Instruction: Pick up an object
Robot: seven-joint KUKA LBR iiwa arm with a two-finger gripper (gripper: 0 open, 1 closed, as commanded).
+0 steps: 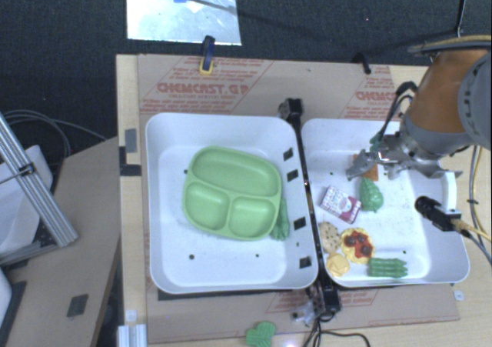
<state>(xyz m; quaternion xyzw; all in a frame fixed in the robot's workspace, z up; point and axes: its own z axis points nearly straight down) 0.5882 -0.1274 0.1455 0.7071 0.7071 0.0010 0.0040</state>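
Arm: the grey arm with the orange band (pixel 450 88) reaches in from the right, above the upper part of the right bin.
Pincer: the metal pincer (pixel 371 162) hangs low over the right bin's upper middle; whether it is spread or pressed together cannot be told from this angle, and nothing can be made out between its tips.
Right bin: a shallow white plastic bin (pixel 438 253) on the worktop, holding the small toy foods.
Green lumpy toy: a small green leafy-looking vegetable piece (pixel 371 195) lies just below the pincer, near it; contact cannot be judged.
Orange piece: a small orange bit (pixel 372 173) shows right at the pincer, just above the green toy.
Pink packet: a small pink and white patterned packet (pixel 339 203) lies left of the green toy, just beside it.
Biscuit: a pale round speckled cookie (pixel 330 237) sits near the bin's left wall, below the packet.
Pizza-like disc: a yellow round piece with red topping (pixel 357 244) lies right of the biscuit, touching or nearly so.
Yellow round: a small plain yellow disc (pixel 337 264) rests at the lower left corner.
Green pods: a green ridged bundle like beans or asparagus (pixel 387 267) lies along the lower wall.
Left bin: a second shallow white bin (pixel 165 261) holds a light green three-compartment plastic tray (pixel 231 193), tilted slightly.
Worktop: a tan board with red lettering (pixel 200 85) under both bins.
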